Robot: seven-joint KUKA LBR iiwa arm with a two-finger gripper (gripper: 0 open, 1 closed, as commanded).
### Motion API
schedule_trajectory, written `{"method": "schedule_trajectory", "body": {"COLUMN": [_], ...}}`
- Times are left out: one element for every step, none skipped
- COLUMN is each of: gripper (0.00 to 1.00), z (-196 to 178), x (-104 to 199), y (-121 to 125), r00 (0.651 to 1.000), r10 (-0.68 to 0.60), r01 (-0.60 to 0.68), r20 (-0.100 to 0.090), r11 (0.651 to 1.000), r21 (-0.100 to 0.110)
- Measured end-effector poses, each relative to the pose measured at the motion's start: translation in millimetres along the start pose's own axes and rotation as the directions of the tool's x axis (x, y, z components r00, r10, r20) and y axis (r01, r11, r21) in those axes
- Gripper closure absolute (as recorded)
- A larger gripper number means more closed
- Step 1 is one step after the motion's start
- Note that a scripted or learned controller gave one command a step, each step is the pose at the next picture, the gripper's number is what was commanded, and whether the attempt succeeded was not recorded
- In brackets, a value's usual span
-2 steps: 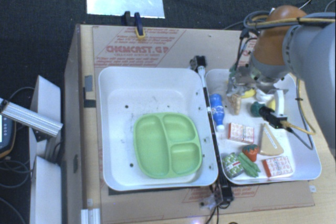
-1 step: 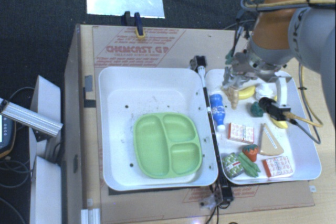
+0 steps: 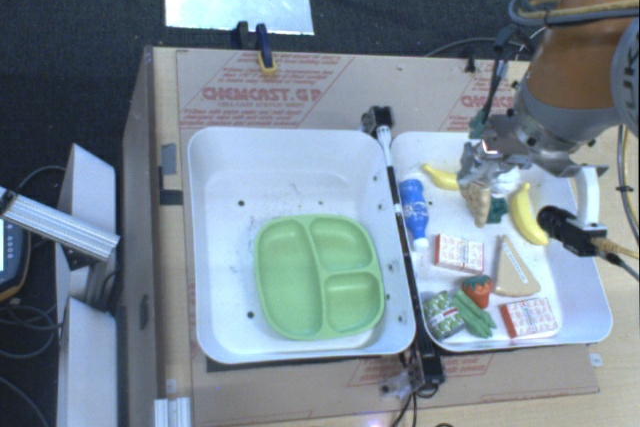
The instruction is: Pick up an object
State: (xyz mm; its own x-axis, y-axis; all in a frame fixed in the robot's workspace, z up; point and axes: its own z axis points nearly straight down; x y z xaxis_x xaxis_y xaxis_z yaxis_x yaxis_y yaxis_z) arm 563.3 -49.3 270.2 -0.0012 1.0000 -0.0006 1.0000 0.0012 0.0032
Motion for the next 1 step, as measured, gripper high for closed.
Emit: {"method": "schedule_trajectory", "body": {"gripper": [1.00], "z": [55.7], "x": [-50.7], "y": [57.2], "r00": [1.000], "r10": [0.001], "r01": [-0.001], "r20": [0.001], "r11": [1.000], "r21": [0.004]}}
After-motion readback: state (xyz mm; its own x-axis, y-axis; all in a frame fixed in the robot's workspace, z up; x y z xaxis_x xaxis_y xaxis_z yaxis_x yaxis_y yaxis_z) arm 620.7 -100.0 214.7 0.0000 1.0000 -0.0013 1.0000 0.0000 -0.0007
